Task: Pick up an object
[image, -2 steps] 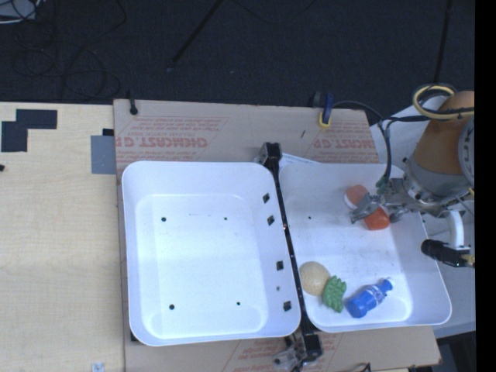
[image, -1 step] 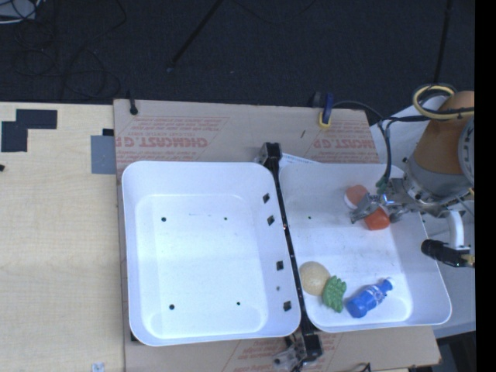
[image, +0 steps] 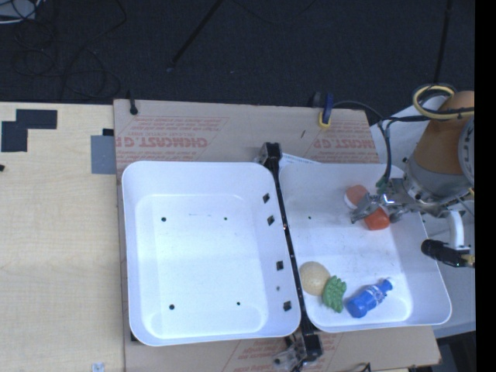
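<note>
Orange-red object [image: 377,221] under my gripper [image: 375,208] in the right bin [image: 434,308].
I see the gripper low at the far right side of that bin, right over the orange-red object; I cannot tell how it is set. A pinkish piece [image: 356,194] lies just beside; a cream ball [image: 313,277], green toy [image: 335,293] and blue bottle [image: 367,297] cluster near the front wall.

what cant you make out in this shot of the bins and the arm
- Gripper, camera view: too small and blurred to tell what state it is in or whether it grips the orange-red object beside it.
- Pinkish object: partly hidden behind the gripper, identity unclear.
- Green object: too small to identify; it touches the beige round object.
- Blue bottle: label unreadable.
</note>
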